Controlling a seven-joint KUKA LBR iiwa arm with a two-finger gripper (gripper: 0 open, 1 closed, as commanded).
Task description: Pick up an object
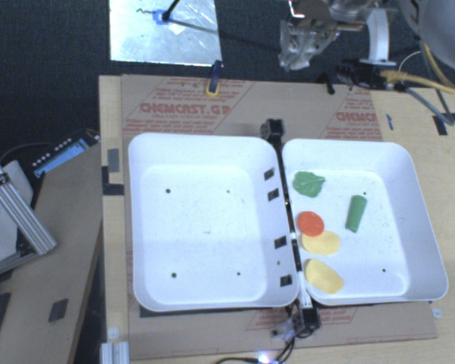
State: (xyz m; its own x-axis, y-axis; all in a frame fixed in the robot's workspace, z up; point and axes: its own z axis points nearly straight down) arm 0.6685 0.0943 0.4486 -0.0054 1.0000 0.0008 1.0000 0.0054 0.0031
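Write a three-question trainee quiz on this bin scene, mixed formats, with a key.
1. True or false: the green cylinder lies in the right bin.
2. Which piece touches the orange disc? A) the green leaf-shaped piece B) the yellow piece just below it C) the green cylinder
3. Fill in: the gripper hangs above the bench beyond the bins' ____ edge.

Key: 1 true; 2 B; 3 far
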